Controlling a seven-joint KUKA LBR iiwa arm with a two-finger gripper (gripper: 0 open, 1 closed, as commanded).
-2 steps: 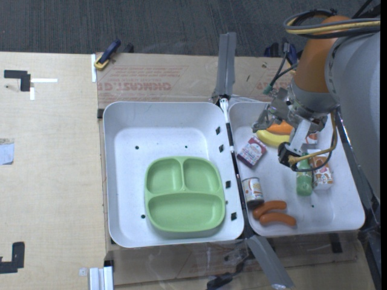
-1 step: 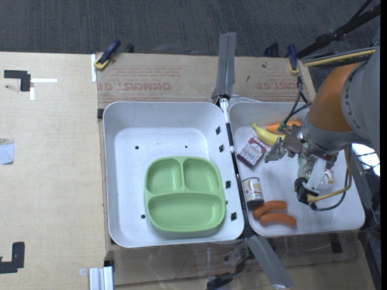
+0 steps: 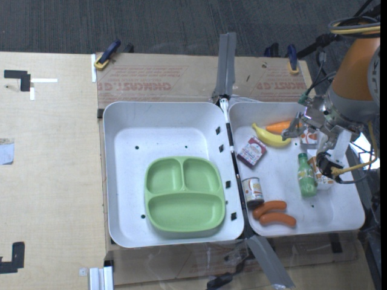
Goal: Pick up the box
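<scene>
The box (image 3: 251, 152) lies flat in the right bin (image 3: 344, 219), left of the banana (image 3: 270, 136). The end effector (image 3: 308, 125) hovers at the bin's far right; its state is unclear.

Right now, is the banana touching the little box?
Apart. The camera view shows bare white bin floor between the banana and the box.

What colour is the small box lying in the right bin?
The box is dark maroon-purple with a paler label patch, seen best in the camera view, left of the banana.
</scene>
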